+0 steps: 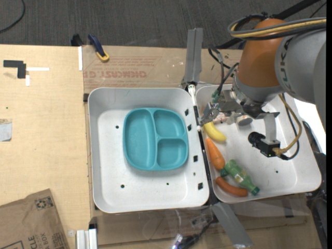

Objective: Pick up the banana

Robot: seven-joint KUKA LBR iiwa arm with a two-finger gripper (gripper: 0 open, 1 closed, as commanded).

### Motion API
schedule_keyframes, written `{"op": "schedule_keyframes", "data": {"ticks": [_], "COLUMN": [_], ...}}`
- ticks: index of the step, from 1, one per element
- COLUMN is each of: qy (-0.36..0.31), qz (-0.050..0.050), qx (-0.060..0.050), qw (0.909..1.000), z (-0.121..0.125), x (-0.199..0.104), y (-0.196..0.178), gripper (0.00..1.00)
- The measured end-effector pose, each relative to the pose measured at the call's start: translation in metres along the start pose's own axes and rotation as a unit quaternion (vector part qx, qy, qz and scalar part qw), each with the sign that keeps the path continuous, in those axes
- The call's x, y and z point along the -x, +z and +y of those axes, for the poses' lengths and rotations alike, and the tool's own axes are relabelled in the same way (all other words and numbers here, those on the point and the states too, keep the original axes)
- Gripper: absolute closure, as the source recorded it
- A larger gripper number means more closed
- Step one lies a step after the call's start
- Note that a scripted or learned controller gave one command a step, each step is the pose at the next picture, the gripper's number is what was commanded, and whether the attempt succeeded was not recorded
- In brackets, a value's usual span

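Beside carrot (215,153) — small yellow banana (214,133)

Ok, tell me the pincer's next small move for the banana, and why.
Probably lower the pincer a little onto the banana and close. It sits at the banana's upper end by the right bin's left wall, and the carrot lies just below, so a short straight drop looks safest.

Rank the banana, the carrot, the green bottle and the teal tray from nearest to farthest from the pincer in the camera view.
From the pincer, near the right bin's left wall:
1. banana, just below it.
2. carrot, further down the same wall.
3. teal tray, in the left bin, and green bottle, toward the right bin's front: too close to call.
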State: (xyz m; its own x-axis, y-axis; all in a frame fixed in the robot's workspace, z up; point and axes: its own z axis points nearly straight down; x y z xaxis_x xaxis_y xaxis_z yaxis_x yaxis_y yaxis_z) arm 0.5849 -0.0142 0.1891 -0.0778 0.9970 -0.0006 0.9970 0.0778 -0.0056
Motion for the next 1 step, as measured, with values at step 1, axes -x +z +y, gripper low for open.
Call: {"op": "schedule_keyframes", "data": {"ticks": [1], "qy": [0.005], "qz": [0.0], "qx": [0.0], "qw": [1.0], "z": [-0.028], "x": [0.0323], "y": [0.0004], "gripper": [0.0]}}
